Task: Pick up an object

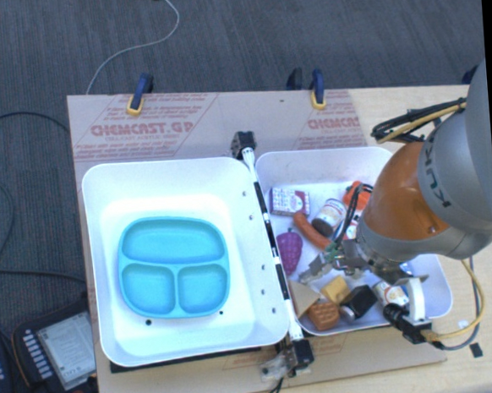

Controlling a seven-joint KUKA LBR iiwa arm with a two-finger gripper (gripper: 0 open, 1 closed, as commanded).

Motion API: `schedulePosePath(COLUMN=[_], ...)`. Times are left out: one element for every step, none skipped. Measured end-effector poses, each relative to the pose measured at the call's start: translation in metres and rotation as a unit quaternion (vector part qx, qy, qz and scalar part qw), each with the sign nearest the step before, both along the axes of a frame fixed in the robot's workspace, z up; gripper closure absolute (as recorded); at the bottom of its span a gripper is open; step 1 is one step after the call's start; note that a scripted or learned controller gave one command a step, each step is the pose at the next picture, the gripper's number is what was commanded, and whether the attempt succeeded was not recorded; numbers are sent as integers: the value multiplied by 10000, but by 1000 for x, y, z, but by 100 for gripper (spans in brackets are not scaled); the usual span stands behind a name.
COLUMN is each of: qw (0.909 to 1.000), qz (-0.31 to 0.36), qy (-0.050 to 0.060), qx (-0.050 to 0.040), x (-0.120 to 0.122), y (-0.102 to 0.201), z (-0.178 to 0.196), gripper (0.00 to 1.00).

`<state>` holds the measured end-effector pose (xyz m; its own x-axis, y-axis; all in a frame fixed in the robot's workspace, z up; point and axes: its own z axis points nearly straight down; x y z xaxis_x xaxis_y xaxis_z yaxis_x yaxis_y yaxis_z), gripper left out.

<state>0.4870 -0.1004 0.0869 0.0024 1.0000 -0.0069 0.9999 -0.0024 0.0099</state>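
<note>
Camera view, right bin [431, 291]: centre the gripper [326, 264] (width impossible to tell under the wrist) over the purple toy vegetable [290, 249] just beside it near the dividing wall, avoiding the orange carrot [310, 229] and yellow block [336, 289] crowding close.

The grey arm [468, 165] reaches in from the right edge of the bench, its orange band [399, 200] sitting above the wrist over the right-hand bin. The wrist points down and leftward, and the gripper [332, 265] hangs low near the middle of that bin, toward its front edge.
</note>
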Motion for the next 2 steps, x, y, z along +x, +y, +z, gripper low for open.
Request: schedulePosePath(qw=[10000,10000], qz=[5,5], qy=[2,4], qx=[10,10], x=[1,1], y=[1,1], z=[9,9], gripper=[100,0])
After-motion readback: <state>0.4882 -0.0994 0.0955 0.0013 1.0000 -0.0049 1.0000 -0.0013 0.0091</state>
